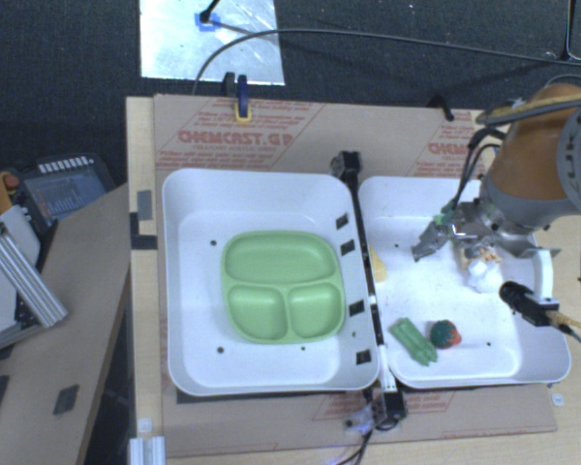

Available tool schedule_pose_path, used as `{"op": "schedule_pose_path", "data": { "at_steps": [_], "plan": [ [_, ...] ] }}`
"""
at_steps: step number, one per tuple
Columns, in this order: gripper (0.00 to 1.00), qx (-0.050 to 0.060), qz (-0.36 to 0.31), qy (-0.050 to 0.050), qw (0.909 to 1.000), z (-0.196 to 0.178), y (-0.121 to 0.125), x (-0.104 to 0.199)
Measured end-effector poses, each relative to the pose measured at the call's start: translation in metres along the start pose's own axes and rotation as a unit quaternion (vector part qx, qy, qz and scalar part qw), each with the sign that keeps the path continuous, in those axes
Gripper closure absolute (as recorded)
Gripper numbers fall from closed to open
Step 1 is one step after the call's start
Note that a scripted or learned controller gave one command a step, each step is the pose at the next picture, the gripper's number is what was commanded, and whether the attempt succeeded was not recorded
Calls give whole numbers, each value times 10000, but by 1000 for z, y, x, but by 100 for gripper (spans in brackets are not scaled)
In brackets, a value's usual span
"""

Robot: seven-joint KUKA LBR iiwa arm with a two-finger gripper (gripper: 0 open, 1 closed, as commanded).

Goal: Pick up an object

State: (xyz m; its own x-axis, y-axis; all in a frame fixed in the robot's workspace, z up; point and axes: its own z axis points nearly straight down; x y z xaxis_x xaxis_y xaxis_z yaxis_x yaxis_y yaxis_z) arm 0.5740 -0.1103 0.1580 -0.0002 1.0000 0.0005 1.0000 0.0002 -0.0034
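**A:** Looking at the bench: 2 white bins side by side. Left bin (189,260) has 1 green divided tray (283,286), 3 compartments, lying flat near its middle. Nothing on the tray.

**B:** Arm?

**A:** KUKA arm (542,163) reaches in from the right, orange band over the right bin's (542,361) far right part. Gripper (462,235) sits low over that bin's upper middle, pointing toward the divider.

**B:** Gripper state?

**A:** Cannot tell. The wrist body and cabling cover most of it, 1 dark pointed piece sticks out left. Can't confirm anything held.

**B:** Pick candidates?

**A:** All in the right bin:
- white crumpled object (481,272), just below the gripper, close beside or touching the wrist hardware, contact unclear
- green elongated object (412,341), lying diagonally near the front left corner
- small round red-and-green object (445,333), strawberry-like, just right of the green one, close but apparently apart
- small yellowish bit (378,266) at the left wall by the divider, too small to identify

**B:** Anything else on the arm side?

**A:** Black cylindrical part (525,303) on a white bracket hangs over the bin's right side, below the wrist.

**B:** Surroundings?

**A:** Bins sit on a brown board printed CHEMCAST (237,136). Blue-yellow clamp (241,98) at its far edge. Black clips (349,248) along the divider between the bins.
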Motion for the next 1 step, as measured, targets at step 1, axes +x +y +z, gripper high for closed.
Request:
{"op": "schedule_pose_path", "data": {
  "at_steps": [1],
  "plan": [
    [0,1,-4,2,10000,61,-5,5]
  ]
}}
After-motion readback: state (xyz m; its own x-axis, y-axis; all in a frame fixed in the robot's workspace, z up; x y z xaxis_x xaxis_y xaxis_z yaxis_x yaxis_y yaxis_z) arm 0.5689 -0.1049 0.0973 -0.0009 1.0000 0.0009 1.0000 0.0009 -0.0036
